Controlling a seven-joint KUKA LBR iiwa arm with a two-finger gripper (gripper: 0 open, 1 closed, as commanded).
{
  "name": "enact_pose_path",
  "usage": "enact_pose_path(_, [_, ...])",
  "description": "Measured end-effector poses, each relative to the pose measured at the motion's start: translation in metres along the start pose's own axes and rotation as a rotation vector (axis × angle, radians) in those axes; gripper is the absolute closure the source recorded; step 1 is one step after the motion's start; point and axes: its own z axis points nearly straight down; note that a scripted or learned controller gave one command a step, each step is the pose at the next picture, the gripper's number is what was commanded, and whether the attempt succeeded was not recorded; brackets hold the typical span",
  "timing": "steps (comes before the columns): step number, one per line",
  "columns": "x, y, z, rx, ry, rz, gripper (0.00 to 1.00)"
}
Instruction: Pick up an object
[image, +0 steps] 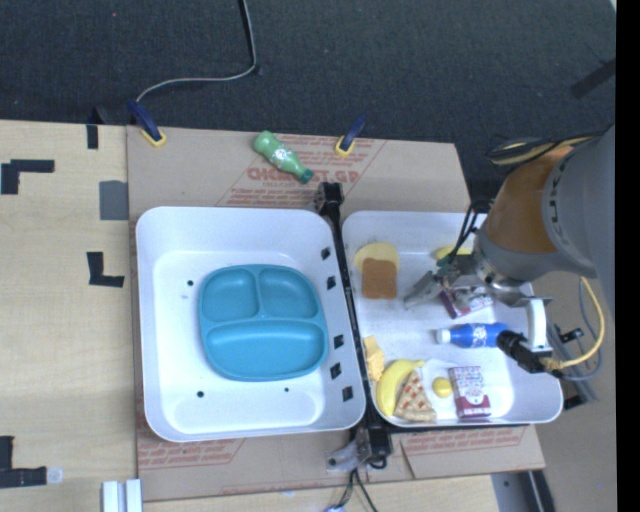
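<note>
The right bin (400, 225) holds a brown bread slice (378, 277) on a yellow round piece (377, 254), a blue and white bottle (472, 336) lying on its side, a banana (390, 381), a pizza slice (413, 400), a red and white packet (470, 392) and a small yellow cheese piece (372, 353). My gripper (432, 288) reaches in from the right, low over the bin floor between the bread and the bottle. Its fingers are spread open with nothing between them. The grey arm with its orange band (520, 215) rises to the right.
The left bin (160, 240) holds a blue divided plate (264, 321). A green bottle (282, 157) lies on the cardboard behind the bins. Yellow clamps (148, 123) grip the cardboard's far edge. Black clips run along the divider between the bins.
</note>
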Motion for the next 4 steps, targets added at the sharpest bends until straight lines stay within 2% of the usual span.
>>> enact_pose_path(1, [-0.023, 0.062, -0.075, 0.018, 0.003, 0.002, 0.00])
enact_pose_path(2, [-0.070, 0.020, 0.011, 0.013, 0.006, 0.000, 0.00])
enact_pose_path(3, [-0.025, 0.082, 0.016, 0.022, 0.005, 0.002, 0.00])
enact_pose_path(4, [-0.044, 0.008, 0.016, 0.017, 0.003, 0.003, 0.00])
